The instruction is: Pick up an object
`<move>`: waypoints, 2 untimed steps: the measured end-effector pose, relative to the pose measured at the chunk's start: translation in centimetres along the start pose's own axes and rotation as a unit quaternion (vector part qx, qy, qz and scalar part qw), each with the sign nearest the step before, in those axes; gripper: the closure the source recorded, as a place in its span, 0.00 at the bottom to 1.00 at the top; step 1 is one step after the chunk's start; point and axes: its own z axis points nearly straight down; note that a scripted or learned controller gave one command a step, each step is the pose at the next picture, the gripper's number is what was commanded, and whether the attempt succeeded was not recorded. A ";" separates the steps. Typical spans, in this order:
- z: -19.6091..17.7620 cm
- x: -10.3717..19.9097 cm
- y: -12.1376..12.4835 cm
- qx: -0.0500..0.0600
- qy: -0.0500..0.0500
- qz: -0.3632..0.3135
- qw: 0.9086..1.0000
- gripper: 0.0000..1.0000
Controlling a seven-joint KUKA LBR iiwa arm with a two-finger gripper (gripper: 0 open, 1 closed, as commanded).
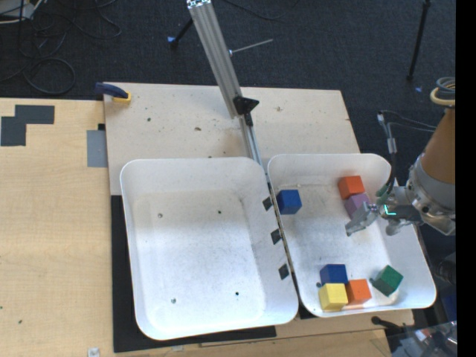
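Blocks crowd the right bin point(297, 288): a blue cube point(288, 201) at ten o'clock, a purple block point(356, 204) touching an orange one point(351, 186) at one o'clock, a cluster of four at five o'clock. The gripper point(370, 218) hangs just beside the purple block, grasping nothing; I cannot tell its spread. Risk, I judge: a finger lands on the orange neighbour and shoves both aside.
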 end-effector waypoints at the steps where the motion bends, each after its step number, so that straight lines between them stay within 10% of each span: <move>1: -0.2 -0.1 0.0 -0.002 -0.001 0.002 1.000 0.00; 2: 4.2 -0.4 0.1 0.000 0.000 0.001 1.000 0.00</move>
